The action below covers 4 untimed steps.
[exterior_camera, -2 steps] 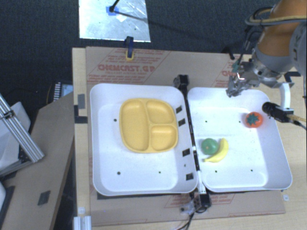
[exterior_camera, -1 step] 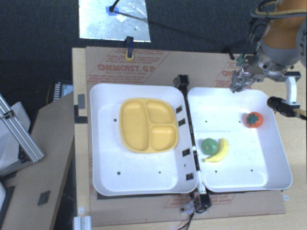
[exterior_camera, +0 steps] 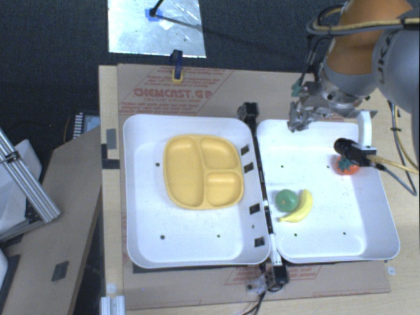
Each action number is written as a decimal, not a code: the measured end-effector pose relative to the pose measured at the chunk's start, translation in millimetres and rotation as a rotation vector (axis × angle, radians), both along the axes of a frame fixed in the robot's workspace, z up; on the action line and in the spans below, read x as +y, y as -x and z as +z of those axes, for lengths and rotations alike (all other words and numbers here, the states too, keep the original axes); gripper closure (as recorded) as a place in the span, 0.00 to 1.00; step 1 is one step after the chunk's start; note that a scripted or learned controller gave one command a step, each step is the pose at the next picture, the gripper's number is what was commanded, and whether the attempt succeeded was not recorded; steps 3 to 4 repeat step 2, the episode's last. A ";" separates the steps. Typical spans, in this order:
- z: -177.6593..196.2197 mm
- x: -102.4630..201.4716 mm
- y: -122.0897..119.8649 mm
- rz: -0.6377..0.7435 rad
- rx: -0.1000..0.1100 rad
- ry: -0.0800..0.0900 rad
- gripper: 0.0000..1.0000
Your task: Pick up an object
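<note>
A: Where is the gripper (exterior_camera: 299, 122) seen?

B: It is seen over the far edge of the right bin (exterior_camera: 367, 241), hung from the grey arm (exterior_camera: 367, 38) with its orange band. Whether it is parted or closed cannot be told, and nothing is seen held in it.

A: What is laid in that bin?

B: A yellow banana (exterior_camera: 298, 209) and a green ball-like object (exterior_camera: 285, 199) are found touching each other near the bin's left side. An orange object (exterior_camera: 348, 167) is partly hidden under a black part by the right wall.

A: And the left bin (exterior_camera: 141, 195)?

B: A yellow divided plate (exterior_camera: 202, 170) is set in its middle. Both bins are carried on the desk (exterior_camera: 72, 176).
</note>
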<state>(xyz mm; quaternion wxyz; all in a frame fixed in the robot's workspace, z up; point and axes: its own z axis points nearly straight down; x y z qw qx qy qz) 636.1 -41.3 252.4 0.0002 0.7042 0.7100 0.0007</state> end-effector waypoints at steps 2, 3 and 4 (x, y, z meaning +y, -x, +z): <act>-28.7 109.2 7.3 0.002 0.001 -0.001 1.00; -28.7 109.2 7.3 0.002 0.001 -0.001 1.00; -28.7 109.2 7.3 0.002 0.001 -0.001 1.00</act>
